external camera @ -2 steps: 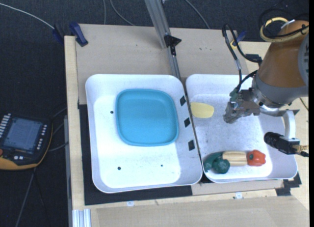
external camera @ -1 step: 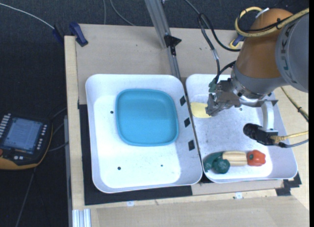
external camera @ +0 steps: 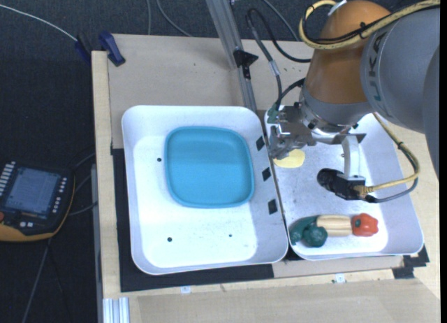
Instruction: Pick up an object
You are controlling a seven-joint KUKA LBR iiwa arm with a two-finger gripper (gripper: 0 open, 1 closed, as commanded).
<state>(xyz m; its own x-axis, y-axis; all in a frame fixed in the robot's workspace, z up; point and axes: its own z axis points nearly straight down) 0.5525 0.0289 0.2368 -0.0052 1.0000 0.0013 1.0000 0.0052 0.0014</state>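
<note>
Camera view: we see the gripper [external camera: 288, 140] over a yellow piece [external camera: 290, 159] at the right bin's [external camera: 401, 175] 10 o'clock; finger state we can't tell. Probably light, flat, slippery; pinch its edges.

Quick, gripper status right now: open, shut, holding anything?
Gripper: cannot be told; it sits low in the right bin just above the yellow piece.

No words, numbers, brand names or signs can be read anywhere. The handheld controller [external camera: 31, 199] lying left of the table [external camera: 174, 70] has a lit screen, but whatever it displays is too small and blurred to make out.
</note>
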